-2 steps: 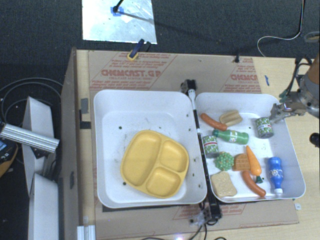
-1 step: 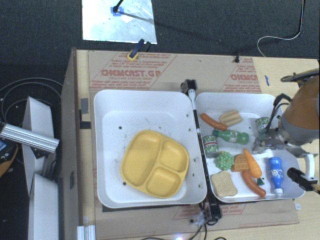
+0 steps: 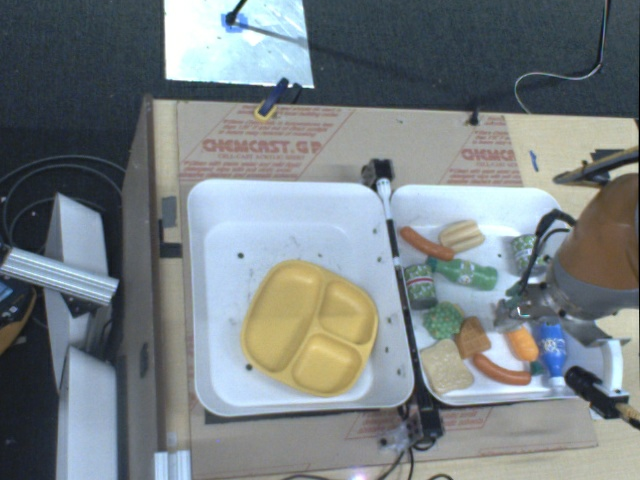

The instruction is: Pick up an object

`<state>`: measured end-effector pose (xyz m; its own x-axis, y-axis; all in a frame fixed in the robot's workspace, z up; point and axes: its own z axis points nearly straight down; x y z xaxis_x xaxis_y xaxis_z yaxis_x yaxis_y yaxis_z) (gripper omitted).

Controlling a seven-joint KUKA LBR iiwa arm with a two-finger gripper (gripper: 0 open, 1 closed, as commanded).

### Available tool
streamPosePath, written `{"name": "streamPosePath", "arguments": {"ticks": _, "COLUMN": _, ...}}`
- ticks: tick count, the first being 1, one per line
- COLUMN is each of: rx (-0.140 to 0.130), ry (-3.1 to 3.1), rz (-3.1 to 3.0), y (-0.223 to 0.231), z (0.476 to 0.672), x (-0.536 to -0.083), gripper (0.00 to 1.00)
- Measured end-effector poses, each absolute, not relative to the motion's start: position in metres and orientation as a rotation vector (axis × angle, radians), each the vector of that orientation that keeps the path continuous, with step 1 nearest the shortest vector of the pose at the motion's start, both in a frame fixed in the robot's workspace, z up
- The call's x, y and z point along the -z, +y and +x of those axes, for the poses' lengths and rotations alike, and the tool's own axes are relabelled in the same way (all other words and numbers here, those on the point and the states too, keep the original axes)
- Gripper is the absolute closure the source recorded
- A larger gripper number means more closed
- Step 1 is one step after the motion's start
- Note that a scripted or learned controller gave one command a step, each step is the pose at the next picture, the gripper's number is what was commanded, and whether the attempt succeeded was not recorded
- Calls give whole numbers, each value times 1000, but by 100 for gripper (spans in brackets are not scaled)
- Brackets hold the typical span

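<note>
At the near edge of the bench (image 3: 330,133), two shallow white bins sit side by side. In the right bin (image 3: 430,203), along its near wall, lie a slice of toast (image 3: 445,366), a red sausage (image 3: 500,371) and a blue-and-white bottle (image 3: 552,348). The toast lies at the near left corner of this bin; the sausage lies just beside it, toward the bin's right side. An orange carrot piece (image 3: 522,344) rests between the sausage and the bottle, and a small brown item (image 3: 472,339) touches the far edge of the toast.

The hand (image 3: 512,311) is positioned over the right part of this bin, just beyond the carrot piece. The arm (image 3: 600,258), grey with an orange-brown upper section, enters from the right edge of the bench. Whether the hand is open or closed cannot be determined, and no object is visible in its grasp.

Toward the middle of the right bin, a green broccoli piece (image 3: 442,320) lies beside the brown item. A green can (image 3: 419,283) stands against the bin's left wall, and a green bottle (image 3: 464,272) lies on its side next to it. Farther back lie a second red sausage (image 3: 425,244) and a tan bread roll (image 3: 461,234). A greyish can (image 3: 523,251) is near the bin's far right corner.

The left bin (image 3: 230,218) holds a yellow divided tray (image 3: 310,325), placed toward its near side.

Beyond both bins, the bench surface carries red printed lettering.
</note>
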<state>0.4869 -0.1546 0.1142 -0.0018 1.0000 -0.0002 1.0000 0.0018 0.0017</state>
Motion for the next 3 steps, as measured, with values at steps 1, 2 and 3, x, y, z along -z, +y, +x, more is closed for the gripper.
{"name": "streamPosePath", "arguments": {"ticks": 1, "rx": -3, "ry": 2221, "rz": 2218, "y": -155, "z": 488, "x": -125, "gripper": 100}}
{"name": "streamPosePath", "arguments": {"ticks": 2, "rx": -3, "ry": 2221, "rz": 2217, "y": -155, "z": 488, "x": -124, "gripper": 0}}
{"name": "streamPosePath", "arguments": {"ticks": 3, "rx": -2, "ry": 2225, "rz": 2217, "y": -92, "z": 487, "x": -84, "gripper": 0}}
